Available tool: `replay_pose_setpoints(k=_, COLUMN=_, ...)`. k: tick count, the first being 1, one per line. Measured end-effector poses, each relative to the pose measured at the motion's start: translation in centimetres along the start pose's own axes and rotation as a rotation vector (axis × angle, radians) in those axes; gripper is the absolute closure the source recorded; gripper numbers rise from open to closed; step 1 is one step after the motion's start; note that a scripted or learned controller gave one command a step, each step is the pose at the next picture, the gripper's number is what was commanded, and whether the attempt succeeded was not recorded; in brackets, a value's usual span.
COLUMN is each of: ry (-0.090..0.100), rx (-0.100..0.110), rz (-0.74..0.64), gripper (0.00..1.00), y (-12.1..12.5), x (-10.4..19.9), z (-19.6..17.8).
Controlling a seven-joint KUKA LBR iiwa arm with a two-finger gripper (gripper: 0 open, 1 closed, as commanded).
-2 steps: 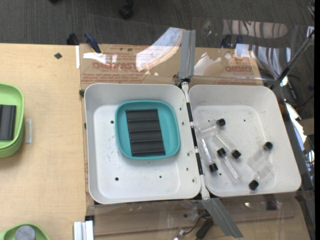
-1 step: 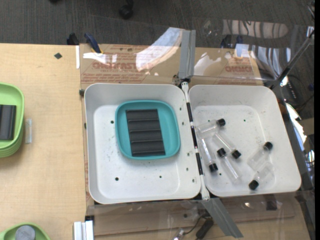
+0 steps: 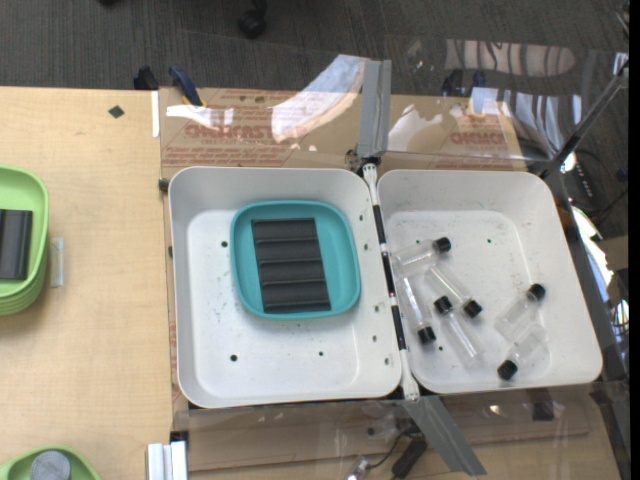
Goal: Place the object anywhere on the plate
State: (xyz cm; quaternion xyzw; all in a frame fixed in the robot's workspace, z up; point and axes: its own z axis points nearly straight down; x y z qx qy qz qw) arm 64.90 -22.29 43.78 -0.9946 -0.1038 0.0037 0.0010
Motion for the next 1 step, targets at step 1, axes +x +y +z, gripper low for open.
replay_pose_setpoints(k=1, ry=0.001, rx=0.000, rz=0.003, gripper=0.00, y=-0.02, x=0.61, z=0.02)
